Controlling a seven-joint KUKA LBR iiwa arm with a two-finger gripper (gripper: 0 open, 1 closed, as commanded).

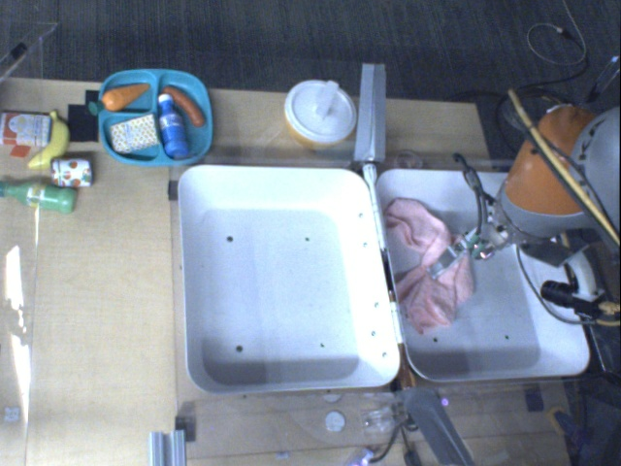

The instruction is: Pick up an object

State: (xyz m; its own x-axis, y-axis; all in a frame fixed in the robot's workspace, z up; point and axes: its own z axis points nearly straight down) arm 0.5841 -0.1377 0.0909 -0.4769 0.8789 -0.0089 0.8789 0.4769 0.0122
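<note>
Cloth (pixel 424 260), pink and crumpled, is lying in the right bin (pixel 505 349). The gripper (pixel 448 260) is pressing down onto it, and whether its fingers are pinching the cloth is too hard to tell. Farther back, a blue tray (pixel 197 115) is sitting on the bench (pixel 87 309).

Across the top of the frame runs a dark grey carpeted floor (pixel 291 13), with thin loose cables (pixel 558 32) lying on it at the upper right. Below it lies my pale wooden surface (pixel 97 289), which takes up the left and centre of the frame. A sheet of clear plastic (pixel 19 289) at the far left catches a bright glare. The light is even and soft.
</note>
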